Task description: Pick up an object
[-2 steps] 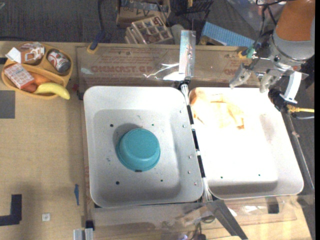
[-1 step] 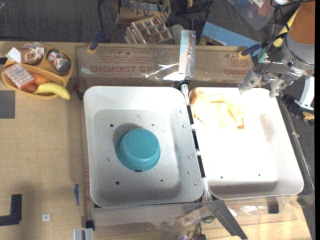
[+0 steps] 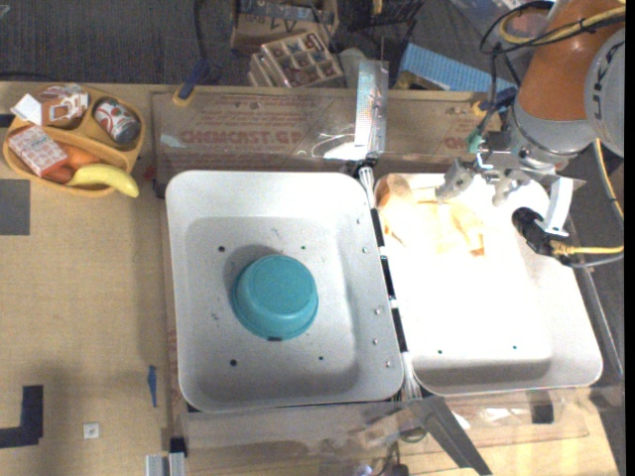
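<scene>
Where the right bin (image 3: 516, 350) brightens, yellowish object (image 3: 448, 223) lying across, orientation unclear, jaws' state indiscernible.

A teal bowl (image 3: 276, 297) sits upside down, its round flat base facing up, on the floor of the left bin (image 3: 198, 206), a little below that bin's middle and apart from its walls. In the right bin (image 3: 496, 355), pale yellow-orange objects (image 3: 437, 221) lie washed out by glare against the far-left corner; their shapes cannot be told.
</scene>
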